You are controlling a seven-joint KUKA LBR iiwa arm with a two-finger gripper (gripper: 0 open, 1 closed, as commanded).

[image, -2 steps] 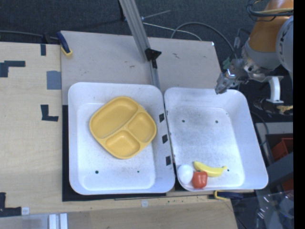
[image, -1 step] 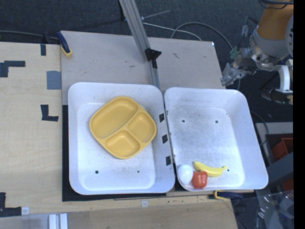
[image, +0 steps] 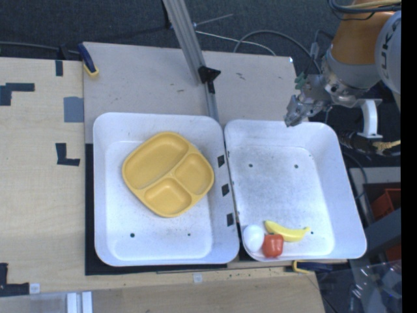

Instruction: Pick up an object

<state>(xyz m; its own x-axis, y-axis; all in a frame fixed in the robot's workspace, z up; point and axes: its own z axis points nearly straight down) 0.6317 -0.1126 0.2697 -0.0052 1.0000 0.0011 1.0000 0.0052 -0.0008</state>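
Note:
A yellow banana [image: 287, 231], a red pepper-like object [image: 273, 245] and a white egg-shaped object [image: 253, 237] lie together at the near edge of the right bin [image: 280, 175]. My gripper [image: 292, 117] hangs over the far right rim of that bin, well away from the three objects. Nothing shows under it.
A yellow divided plate [image: 168, 173] lies in the left bin [image: 111, 194]. A grey metal pole [image: 189, 38] slants down to the gap between the bins. Cables [image: 260, 41] lie on the bench behind the right bin.

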